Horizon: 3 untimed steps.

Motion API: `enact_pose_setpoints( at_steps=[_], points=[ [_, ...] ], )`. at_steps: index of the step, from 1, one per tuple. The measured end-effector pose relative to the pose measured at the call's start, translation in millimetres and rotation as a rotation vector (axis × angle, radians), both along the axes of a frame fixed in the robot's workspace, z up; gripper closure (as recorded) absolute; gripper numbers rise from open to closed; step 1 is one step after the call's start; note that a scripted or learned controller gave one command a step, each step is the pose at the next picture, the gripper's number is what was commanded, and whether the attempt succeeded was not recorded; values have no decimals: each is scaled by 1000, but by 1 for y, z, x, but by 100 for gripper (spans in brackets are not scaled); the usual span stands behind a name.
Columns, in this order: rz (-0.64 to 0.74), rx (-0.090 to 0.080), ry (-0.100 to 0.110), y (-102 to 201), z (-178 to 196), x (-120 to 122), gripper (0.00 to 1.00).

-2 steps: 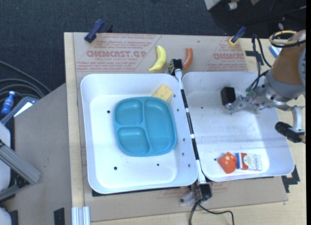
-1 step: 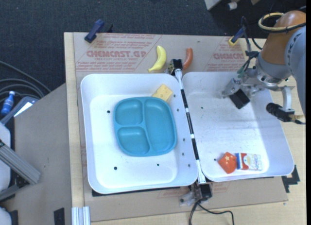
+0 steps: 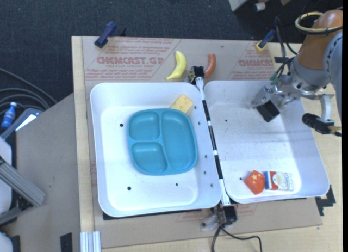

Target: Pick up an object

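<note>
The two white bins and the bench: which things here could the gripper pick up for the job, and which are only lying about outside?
For the job, in the bins:
- blue divided plate
- yellow sponge-like block
- red toy
- small carton
- gripper

Lying about, behind the bins:
- banana
- orange sausage-like item
- blue clamp

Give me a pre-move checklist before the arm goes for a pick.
1. Target in right white bin: ok, a red strawberry-like toy and a small red-and-white carton lie at its near edge.
2. Tool position: not ok, it hangs over the bin's far part, away from both.
3. Tool holding anything: cannot tell.
4. Path to targets: ok, bare bin floor between.
5. Targets separable: not ok, toy and carton touch.
6. Left white bin: ok, the blue sectioned plastic plate and yellow block are apart from the tool.
</note>
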<state>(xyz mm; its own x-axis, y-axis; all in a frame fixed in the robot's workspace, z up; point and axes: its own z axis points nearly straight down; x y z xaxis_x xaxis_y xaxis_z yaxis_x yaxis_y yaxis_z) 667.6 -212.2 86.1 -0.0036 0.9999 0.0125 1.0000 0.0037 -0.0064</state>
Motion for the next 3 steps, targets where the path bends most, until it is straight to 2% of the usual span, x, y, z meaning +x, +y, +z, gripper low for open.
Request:
enact_pose_setpoints(
  at_steps=[1, 2, 3],
  points=[
    [0, -12, -8, -3, 10, 1, 100],
    [-2, -13, -10, 78, 132, -29, 100],
    [-2, -11, -4, 151, 147, -96, 100]
  ],
)
